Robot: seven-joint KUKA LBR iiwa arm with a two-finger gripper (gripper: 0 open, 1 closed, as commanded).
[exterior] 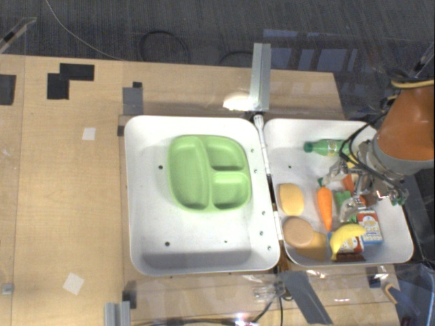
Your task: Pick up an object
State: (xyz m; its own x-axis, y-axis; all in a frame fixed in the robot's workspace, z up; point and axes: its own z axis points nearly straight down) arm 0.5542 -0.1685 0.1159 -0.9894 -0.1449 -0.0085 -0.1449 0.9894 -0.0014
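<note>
Pale wooden table (pixel 61 202) carries two white bins. Left bin (pixel 146 243) holds a green divided plate (pixel 207 172). Over the right bin (pixel 299 138), the gripper (pixel 353 192) hangs beside the carrot (pixel 325 208), above a banana (pixel 346 236); its grasp cannot be told.

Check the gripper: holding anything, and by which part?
Cannot be told. The gripper is low in the right white bin beside the orange plastic carrot, but nothing clearly sits in it.
</note>
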